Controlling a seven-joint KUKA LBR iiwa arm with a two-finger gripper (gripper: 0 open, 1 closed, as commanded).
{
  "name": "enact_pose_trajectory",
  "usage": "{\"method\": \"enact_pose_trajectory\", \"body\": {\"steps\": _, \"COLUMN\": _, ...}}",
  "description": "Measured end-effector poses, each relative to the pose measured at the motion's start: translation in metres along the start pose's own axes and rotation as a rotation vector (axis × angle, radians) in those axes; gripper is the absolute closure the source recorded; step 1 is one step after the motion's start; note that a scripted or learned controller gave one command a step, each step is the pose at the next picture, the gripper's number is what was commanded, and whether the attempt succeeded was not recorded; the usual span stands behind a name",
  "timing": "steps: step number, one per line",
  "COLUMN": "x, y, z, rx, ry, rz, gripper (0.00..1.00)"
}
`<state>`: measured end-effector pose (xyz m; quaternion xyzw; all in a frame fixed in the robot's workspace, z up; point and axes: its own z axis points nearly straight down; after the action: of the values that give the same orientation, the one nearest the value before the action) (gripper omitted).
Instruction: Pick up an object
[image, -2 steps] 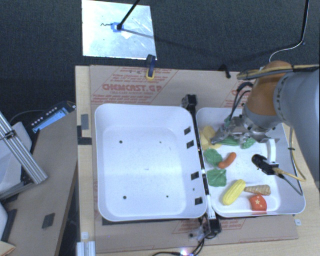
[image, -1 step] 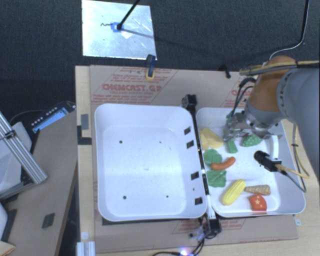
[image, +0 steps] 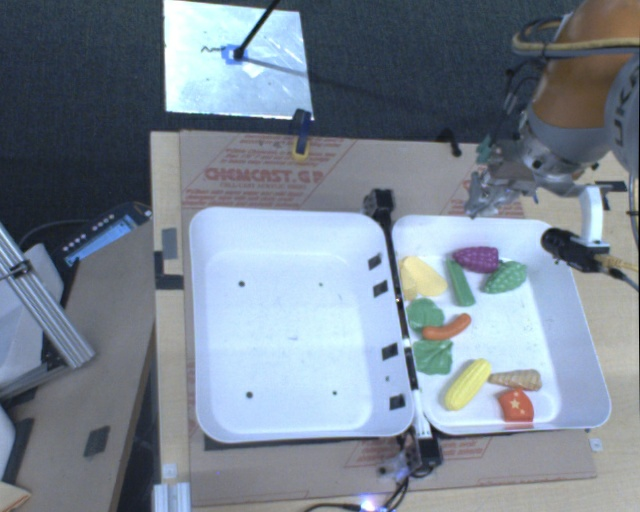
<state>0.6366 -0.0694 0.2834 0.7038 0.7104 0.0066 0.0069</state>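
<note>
The claw (image: 487, 198) hangs over the far rim of the right bin (image: 575, 310), at about twelve o'clock from the toys; whether it is released or clenched cannot be told, since its tips are small and blurred against the cardboard sheet (image: 330, 170) under the bins. Nothing is seen in its grip.

The toys all lie in the right bin. Nearest the claw, at its six o'clock, is a purple eggplant (image: 476, 259); a green leafy piece (image: 505, 277) sits at the eggplant's four o'clock and a green stick (image: 460, 284) at its seven o'clock. A yellow wedge (image: 421, 277) lies by the divider. Below come a green lettuce piece (image: 424, 314), an orange carrot (image: 447, 327), another green leaf (image: 433, 356), a corn cob (image: 466, 384), a tan cone (image: 517, 379) and a red piece (image: 516, 405) at the near rim.

A black cylinder (image: 572, 249) juts over the bin's three o'clock edge. The arm's upper part is cut off by the frame.
</note>
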Motion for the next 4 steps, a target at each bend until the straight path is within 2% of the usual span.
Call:
{"method": "enact_pose_trajectory", "body": {"steps": 1, "x": 0.044, "y": 0.003, "z": -0.162, "rx": -0.002, "ry": 0.001, "rz": -0.001, "gripper": 1.0}}
{"method": "enact_pose_trajectory", "body": {"steps": 2, "x": 0.064, "y": -0.095, "z": -0.211, "rx": 0.015, "ry": 0.003, "rz": 0.002, "gripper": 1.0}}
{"method": "enact_pose_trajectory", "body": {"steps": 3, "x": 0.113, "y": -0.147, "z": -0.193, "rx": 0.018, "ry": 0.003, "rz": 0.0, "gripper": 1.0}}
{"method": "enact_pose_trajectory", "body": {"steps": 4, "x": 0.068, "y": -0.105, "z": -0.258, "rx": 0.007, "ry": -0.001, "rz": 0.011, "gripper": 1.0}}
